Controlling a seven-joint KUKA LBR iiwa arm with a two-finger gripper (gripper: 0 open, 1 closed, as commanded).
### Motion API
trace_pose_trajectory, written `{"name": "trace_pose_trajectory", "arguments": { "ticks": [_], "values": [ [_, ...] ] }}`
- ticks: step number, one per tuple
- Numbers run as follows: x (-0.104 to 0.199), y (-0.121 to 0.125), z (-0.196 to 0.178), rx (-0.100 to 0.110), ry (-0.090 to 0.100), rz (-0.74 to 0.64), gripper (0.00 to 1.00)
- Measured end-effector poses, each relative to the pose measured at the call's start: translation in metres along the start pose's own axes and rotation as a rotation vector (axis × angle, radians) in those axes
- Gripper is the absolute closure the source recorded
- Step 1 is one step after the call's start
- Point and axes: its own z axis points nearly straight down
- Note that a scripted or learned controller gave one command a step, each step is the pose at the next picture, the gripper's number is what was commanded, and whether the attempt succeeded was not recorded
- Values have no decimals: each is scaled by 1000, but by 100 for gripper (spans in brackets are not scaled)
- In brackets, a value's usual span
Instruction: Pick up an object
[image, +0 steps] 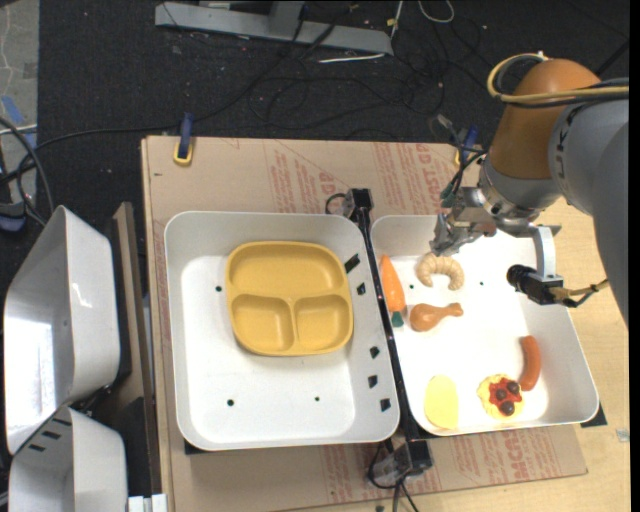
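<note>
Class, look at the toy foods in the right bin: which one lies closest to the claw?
The croissant, a pale curved piece at the bin's far end, directly under the claw. The carrot, drumstick and sausage lie farther off.

Two shallow white bins sit side by side on the tabletop (260, 170). The left bin (200, 400) holds a yellow divided plate (290, 298). The right bin (570, 370) holds a croissant (441, 268), a carrot (393, 285) along its left wall, a drumstick (434, 316), a pale yellow slice (441, 402), a sausage (529, 362) and a small tart with dark berries (502, 394). The grey arm with its orange band (535, 110) reaches in from the right, and its end effector (452, 236) hangs just above the croissant at the bin's far end.
</note>
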Motion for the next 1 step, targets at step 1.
{"name": "trace_pose_trajectory", "arguments": {
  "ticks": [1],
  "values": [
    [-1,-3,-63,1,-1,0,100]
  ]
}}
